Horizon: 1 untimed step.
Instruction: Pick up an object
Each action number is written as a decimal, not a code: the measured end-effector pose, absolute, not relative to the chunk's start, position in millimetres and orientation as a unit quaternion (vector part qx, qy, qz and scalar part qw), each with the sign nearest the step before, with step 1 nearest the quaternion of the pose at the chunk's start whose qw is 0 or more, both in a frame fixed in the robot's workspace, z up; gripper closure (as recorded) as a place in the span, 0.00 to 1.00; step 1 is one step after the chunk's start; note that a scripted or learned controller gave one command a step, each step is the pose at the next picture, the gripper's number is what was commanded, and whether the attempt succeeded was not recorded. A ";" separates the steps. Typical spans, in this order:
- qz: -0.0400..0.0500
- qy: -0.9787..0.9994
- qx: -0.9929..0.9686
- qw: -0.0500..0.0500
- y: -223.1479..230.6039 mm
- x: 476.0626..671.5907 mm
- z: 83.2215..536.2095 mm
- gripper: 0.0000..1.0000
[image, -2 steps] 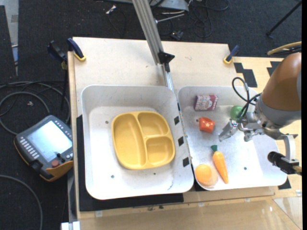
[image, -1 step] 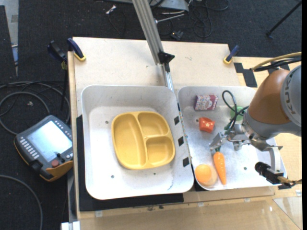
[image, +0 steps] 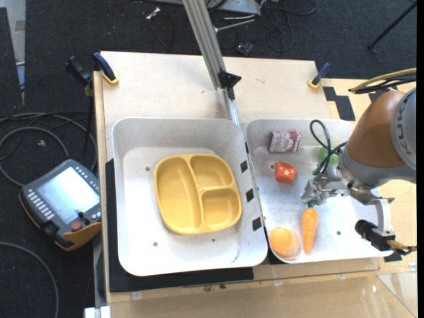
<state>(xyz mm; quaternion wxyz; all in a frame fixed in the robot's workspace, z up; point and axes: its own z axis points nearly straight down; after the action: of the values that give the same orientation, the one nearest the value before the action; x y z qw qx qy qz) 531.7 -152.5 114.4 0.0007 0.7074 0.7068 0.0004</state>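
Carrot [image: 309, 227] — tapered, glossy orange plastic — lies beside a round orange fruit [image: 285, 241] under the gripper [image: 313, 196], whose grip I cannot tell.

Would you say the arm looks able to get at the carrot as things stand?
Probably yes. The end effector hangs right above the carrot's top end in the right bin, with nothing lying over the carrot. The orange ball beside it sits close and might crowd a grasp from that side.

Divided tray [image: 197, 193] in left bin [image: 132, 151], carrot [image: 309, 228] in right.
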 end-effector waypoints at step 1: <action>0.002 0.708 0.706 0.003 -146.3 537.4 175.0 1.00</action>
<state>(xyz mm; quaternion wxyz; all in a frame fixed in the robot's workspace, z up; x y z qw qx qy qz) 537.4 -146.3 175.0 0.0030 0.7058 0.7084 0.0017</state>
